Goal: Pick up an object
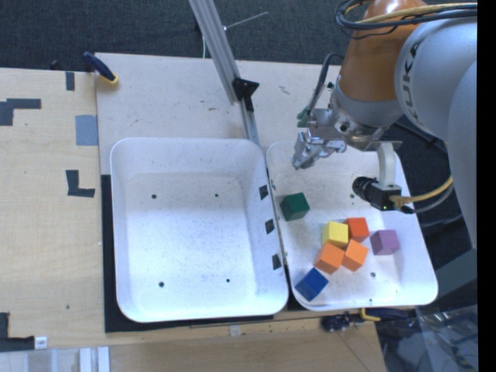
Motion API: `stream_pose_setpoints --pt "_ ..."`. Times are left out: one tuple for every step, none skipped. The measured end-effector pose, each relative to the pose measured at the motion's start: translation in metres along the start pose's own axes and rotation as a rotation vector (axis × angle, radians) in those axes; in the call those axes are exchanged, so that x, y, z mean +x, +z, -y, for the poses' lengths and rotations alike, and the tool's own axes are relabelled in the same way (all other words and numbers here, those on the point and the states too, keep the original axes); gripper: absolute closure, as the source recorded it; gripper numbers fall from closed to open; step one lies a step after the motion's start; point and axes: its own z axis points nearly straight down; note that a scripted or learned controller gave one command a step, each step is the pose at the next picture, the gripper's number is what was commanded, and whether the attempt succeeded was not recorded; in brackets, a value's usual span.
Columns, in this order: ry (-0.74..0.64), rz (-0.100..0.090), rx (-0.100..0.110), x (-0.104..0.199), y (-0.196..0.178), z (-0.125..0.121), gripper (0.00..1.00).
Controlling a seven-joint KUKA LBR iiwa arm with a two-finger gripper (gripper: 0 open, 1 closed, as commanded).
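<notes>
Pale wood of the bench (pixel 46 208) carries two shallow white bins side by side, and the arm (pixel 434 60) reaches over the right bin (pixel 418 281). Its claw (pixel 308 152) hangs above that bin's far end, close to the wall shared with the left bin (pixel 186 231). Nothing sits between its tips; how far apart they stand I cannot tell from this angle.

All the candidates lie nearer the camera than the claw. The green cube (pixel 294 205) is the closest, just below it in the view and a touch toward the left bin, standing apart from the rest. Farther off and to the claw's other side sits a tight cluster: a yellow cube (pixel 338 232), a red-orange cube (pixel 357 227), two orange cubes (pixel 330 257) (pixel 355 253) touching one another, a purple cube (pixel 384 241) at the outer edge, and a blue cube (pixel 311 284) nearest the front rim.

For a clean pick, the green cube looks the best bet, since its sides are free of neighbours. The claw would do well to centre itself over the cube, turn its tips square to two opposite faces, and descend straight. The dividing wall is near, so the tip on that side needs room. The crowded cubes risk a pinched or nudged grasp.
</notes>
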Motion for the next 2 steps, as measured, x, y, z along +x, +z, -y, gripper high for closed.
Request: stream_pose_setpoints --pt "0.0 0.0 0.001 0.051 0.016 -0.016 1.0" --pt "0.001 0.002 -0.002 0.093 0.015 -0.049 1.0"
